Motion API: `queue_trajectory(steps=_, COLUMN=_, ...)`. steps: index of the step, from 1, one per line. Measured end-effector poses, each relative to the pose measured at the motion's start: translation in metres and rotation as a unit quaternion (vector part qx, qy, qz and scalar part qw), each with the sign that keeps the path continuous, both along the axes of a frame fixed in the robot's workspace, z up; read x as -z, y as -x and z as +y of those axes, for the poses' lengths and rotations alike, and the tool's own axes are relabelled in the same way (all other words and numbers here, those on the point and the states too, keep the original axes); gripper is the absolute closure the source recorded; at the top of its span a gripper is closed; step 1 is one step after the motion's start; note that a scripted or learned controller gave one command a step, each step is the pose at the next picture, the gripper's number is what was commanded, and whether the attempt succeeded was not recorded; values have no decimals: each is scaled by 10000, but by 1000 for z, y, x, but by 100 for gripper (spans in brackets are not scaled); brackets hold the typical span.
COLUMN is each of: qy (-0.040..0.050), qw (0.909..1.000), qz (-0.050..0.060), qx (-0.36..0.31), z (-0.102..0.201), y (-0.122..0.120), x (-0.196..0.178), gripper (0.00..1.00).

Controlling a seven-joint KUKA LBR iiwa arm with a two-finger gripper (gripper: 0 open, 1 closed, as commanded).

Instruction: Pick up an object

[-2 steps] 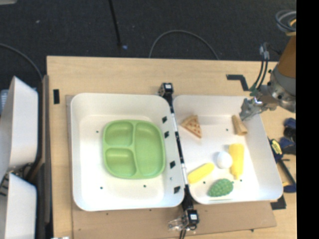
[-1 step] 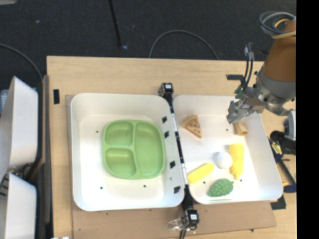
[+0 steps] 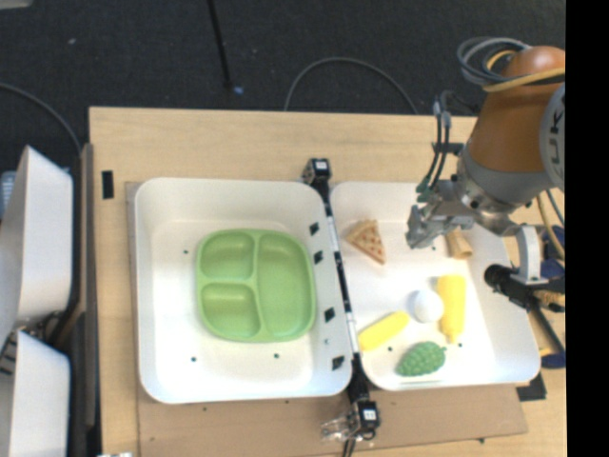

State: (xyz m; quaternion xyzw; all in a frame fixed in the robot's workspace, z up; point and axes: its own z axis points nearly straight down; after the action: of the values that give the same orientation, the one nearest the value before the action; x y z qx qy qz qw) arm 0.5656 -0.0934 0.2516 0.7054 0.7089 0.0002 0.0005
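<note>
The right bin [image 3: 495, 365] holds several toy foods: a pizza slice [image 3: 366, 240] near its left wall, a white ball [image 3: 425, 304], a yellow corn cob [image 3: 452, 305], a yellow piece [image 3: 383, 331] and a green bumpy piece [image 3: 421, 359] by the front wall. A tan piece [image 3: 460, 245] lies just right of my gripper. My gripper [image 3: 425, 228] hangs over the back part of this bin, right of the pizza slice and above the white ball. I see nothing held under it.
The left bin [image 3: 162, 293] carries a green divided plate [image 3: 255, 286]. A black-clipped divider [image 3: 331, 274] separates the two bins. The wooden bench [image 3: 209, 141] surrounds them, and white boxes [image 3: 38, 246] stand at the far left.
</note>
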Motion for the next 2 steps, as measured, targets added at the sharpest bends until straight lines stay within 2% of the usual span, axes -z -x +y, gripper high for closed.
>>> queue_trajectory(steps=2, qy=-9, qw=10000, qz=5, qx=-12, z=88, y=4, x=-1, gripper=100)
